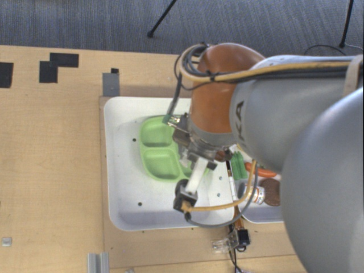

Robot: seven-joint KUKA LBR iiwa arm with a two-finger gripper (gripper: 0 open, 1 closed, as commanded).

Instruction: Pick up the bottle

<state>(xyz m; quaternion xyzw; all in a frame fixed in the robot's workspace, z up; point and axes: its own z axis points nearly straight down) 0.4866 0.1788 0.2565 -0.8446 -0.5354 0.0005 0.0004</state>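
A pale wooden surface (51,169) is carrying two black patches (57,67) at its far left, while grey carpet (85,10) is running along the top with two dark stand legs (168,10) crossing it. Two white bins are sitting side by side. The left bin (114,152) is holding one green tray (158,149) with two compartments, and the tool (194,151) is hanging over that tray's right edge; I cannot tell whether it is spread or pressed together. The right bin (263,215), mostly lying under the arm (296,124), is showing one green thing (238,167), one orange thing (265,174) and one brown bottle (272,195) near its front left corner.
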